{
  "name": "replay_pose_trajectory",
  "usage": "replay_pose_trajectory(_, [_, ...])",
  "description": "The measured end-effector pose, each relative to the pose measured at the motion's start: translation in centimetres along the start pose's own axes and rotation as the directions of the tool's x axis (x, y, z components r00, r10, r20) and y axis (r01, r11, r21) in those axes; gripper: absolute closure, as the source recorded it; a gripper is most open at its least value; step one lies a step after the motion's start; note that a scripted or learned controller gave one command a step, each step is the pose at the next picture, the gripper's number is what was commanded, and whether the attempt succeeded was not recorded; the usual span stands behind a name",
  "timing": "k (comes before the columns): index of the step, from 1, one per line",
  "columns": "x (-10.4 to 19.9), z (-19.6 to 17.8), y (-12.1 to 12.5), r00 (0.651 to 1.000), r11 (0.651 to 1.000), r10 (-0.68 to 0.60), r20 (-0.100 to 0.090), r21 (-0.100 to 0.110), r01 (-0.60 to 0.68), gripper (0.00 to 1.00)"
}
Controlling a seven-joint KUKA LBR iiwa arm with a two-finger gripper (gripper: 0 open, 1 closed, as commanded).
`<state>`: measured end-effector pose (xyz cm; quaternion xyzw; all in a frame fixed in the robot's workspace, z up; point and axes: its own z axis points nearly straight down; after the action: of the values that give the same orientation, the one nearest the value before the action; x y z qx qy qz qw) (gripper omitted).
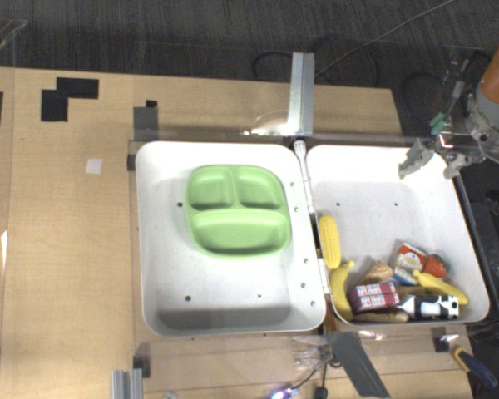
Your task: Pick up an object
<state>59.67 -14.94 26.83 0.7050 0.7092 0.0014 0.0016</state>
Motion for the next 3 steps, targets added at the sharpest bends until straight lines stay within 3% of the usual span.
replay_pose_trajectory(1, [1.4,12.9,6.7,0.996,0.996,-0.088,-0.001,0.003,0.088,0.00])
replay_pose_trajectory(2, [1.7,17.8,0.5,0.986,0.986,-0.169,0.002,-0.009,0.169,0.00])
replay_pose_trajectory(3, [2.6,9.1,0.9,0.980,0.980,-0.200,0.001,-0.003,0.200,0.00])
